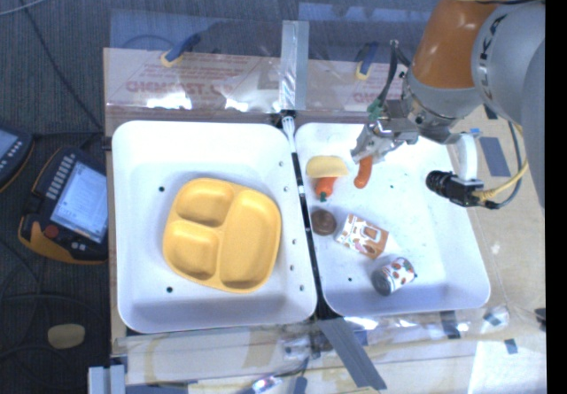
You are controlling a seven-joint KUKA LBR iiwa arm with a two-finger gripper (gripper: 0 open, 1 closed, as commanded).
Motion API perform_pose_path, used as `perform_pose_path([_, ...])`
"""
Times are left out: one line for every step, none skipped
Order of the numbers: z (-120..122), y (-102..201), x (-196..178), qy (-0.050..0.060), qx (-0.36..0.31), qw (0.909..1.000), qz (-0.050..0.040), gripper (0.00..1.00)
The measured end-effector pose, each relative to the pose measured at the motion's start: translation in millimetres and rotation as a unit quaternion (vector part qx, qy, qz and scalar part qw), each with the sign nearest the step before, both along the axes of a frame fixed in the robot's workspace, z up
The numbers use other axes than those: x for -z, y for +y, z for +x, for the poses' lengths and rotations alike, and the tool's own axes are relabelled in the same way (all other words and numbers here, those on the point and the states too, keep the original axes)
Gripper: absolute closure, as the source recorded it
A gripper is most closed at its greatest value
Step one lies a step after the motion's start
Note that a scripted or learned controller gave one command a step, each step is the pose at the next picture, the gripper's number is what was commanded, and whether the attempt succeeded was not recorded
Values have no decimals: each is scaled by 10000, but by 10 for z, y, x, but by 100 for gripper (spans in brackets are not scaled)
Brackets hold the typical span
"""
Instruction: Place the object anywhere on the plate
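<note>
The gripper [370,153] hangs over the far part of the right bin [461,281], its fingers clamped on a small orange sausage-shaped object [363,173] that dangles upright between them, clear of the bin floor. Just left of it lie a pale yellow wedge [325,166] and an orange carrot-like piece [325,188], touching each other near the wall between the bins. Nearer in the same bin sit a brown round disc [323,222], a white and orange packet [362,236] beside it, and a small can [393,275] lying on its side toward the near right. The yellow plate [221,233], divided into compartments, rests in the middle of the left bin [133,206], well apart from the held object
</note>
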State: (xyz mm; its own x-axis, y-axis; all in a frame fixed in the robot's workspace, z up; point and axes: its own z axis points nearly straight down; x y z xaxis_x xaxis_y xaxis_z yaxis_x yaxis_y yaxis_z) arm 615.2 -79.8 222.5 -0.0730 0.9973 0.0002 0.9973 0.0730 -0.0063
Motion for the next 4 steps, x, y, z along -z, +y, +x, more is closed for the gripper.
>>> perform_pose_path([-330, 803, 434, 4, -1119, 9937, 8, 100])
perform_pose_path([-329, 800, 432, 5, -1117, 9937, 9, 0])
perform_pose_path([-324, 797, 386, 37, -1114, 9938, 13, 100])
perform_pose_path([-325, 796, 386, 39, -1114, 9938, 13, 0])
